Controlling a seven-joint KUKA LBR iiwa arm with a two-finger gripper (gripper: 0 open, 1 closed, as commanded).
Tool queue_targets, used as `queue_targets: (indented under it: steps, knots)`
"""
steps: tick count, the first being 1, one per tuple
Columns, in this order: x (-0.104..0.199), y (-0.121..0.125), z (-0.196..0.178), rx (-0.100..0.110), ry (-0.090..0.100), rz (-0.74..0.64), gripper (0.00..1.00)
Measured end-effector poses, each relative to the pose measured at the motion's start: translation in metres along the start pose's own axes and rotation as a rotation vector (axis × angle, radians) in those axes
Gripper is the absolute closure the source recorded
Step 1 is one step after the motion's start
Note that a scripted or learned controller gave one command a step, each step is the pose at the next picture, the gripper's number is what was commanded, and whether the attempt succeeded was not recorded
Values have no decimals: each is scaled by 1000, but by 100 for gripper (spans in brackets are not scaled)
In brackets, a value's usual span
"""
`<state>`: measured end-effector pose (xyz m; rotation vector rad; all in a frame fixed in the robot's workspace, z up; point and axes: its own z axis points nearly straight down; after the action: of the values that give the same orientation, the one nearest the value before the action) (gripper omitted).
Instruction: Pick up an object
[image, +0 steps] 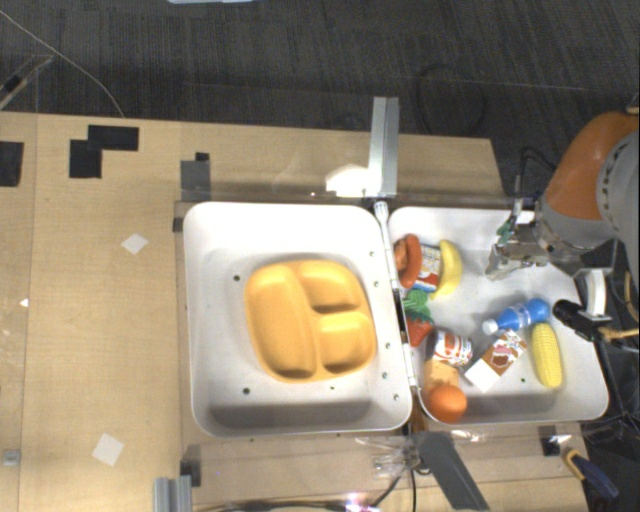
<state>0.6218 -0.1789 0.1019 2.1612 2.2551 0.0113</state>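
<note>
Gripper (517, 243) hangs over the bare upper stretch of the right bin (590, 408), nothing between its fingers; whether they stand apart or together I cannot tell from up here.

Near to far, the pickable clutter in that bin:
- Orange (448, 402) in the near corner against the divider wall. Round, firm, likely to roll out of a pinch; wall crowds one side.
- Small carton (497, 360) just beside it, lying tilted. Light, flat-sided, probably the easiest to clamp across its narrow faces.
- Corn cob (546, 354) toward the arm's side, lying lengthwise. Looks like stiff plastic; grip across the middle.
- Blue bottle (517, 318) touching the carton's far end. Smooth, rounded, may slip.
- Banana (450, 268) farther up, beside a red-labelled can (419, 262) and packed against the divider. Curved, light; neighbours leave little finger room.

Left bin (215, 250) holds a yellow divided tray (310, 318), broad and shallow, poor to pinch.

Judgement: corn or carton, both lying fairly free.
</note>
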Motion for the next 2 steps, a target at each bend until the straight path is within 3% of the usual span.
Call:
queue_targets:
  steps: [1, 2]
  knots:
    - [-7, 49, -7, 12, 4, 484, 100]
    - [-7, 49, -7, 13, 3, 483, 0]
